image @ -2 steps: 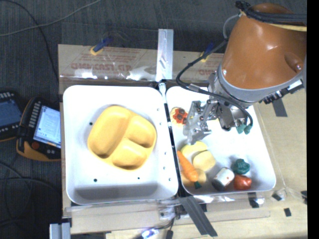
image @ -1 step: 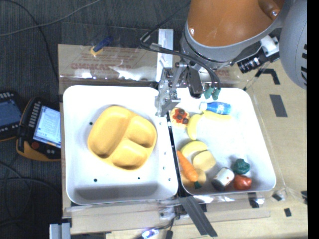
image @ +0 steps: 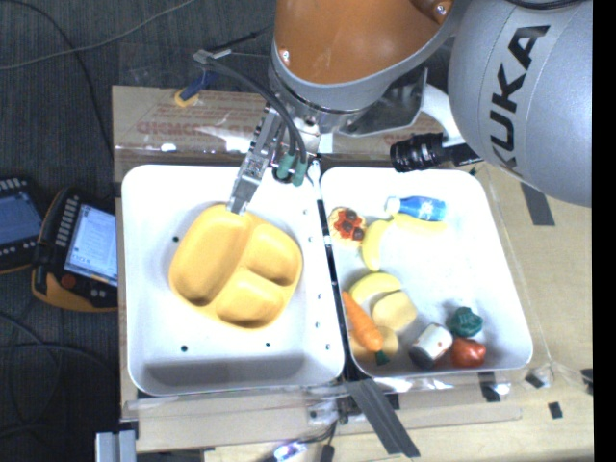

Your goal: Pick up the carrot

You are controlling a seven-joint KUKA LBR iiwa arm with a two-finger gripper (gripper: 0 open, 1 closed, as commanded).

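Camera view | tapered orange carrot (image: 363,324) in right bin (image: 500,258) | hand (image: 241,196) over glossy yellow lump (image: 236,266), grip unclear

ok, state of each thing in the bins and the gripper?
gripper: over the left bin, tip at the yellow pepper's top edge, holds nothing that I can see
yellow pepper: lying in the left bin
carrot: lying in the right bin by its left wall, not grasped
blue bottle: on its side
tomato: resting in the right bin's near corner
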